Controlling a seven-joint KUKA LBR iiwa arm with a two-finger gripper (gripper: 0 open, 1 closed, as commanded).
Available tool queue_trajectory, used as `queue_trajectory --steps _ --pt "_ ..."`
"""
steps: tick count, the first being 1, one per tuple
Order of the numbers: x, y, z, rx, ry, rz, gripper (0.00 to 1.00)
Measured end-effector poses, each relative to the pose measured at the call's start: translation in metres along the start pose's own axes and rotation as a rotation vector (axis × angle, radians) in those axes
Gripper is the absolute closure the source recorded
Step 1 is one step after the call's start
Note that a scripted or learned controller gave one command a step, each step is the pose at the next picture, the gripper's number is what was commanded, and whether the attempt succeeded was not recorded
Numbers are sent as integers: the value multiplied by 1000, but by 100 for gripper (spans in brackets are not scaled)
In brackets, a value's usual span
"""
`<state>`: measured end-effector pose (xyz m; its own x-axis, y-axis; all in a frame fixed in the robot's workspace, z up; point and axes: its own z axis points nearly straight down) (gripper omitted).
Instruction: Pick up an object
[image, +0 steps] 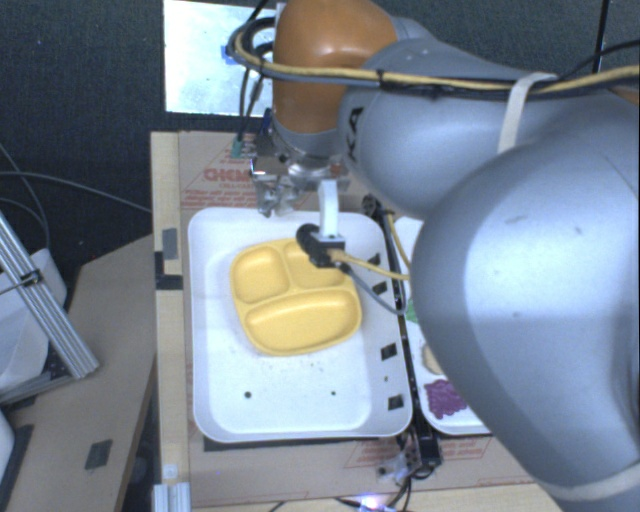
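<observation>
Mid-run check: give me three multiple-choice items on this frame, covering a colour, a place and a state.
1. The small thing in the right bin is: A purple; B green; C orange.
2. The yellow tray lies: A in the right bin; B in the left bin; C off both bins.
3. The tray lies: A flipped over; B on edge; C hollows up.

A: its purple shows beside the arm. B: white bin floor rings the tray. C: its compartments face the camera.
</observation>
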<state>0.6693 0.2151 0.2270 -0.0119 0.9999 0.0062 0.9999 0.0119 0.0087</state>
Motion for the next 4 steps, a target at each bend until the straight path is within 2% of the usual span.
queue_trajectory --steps 1,2,3,4 --pt "12 0 -9 6 -5 6 100" --pt "-30 -85 -89 4 -4 13 100" --pt "10 -116 -105 7 -3 3 100" --pt "-15 -140 -159 3 -3 12 100"
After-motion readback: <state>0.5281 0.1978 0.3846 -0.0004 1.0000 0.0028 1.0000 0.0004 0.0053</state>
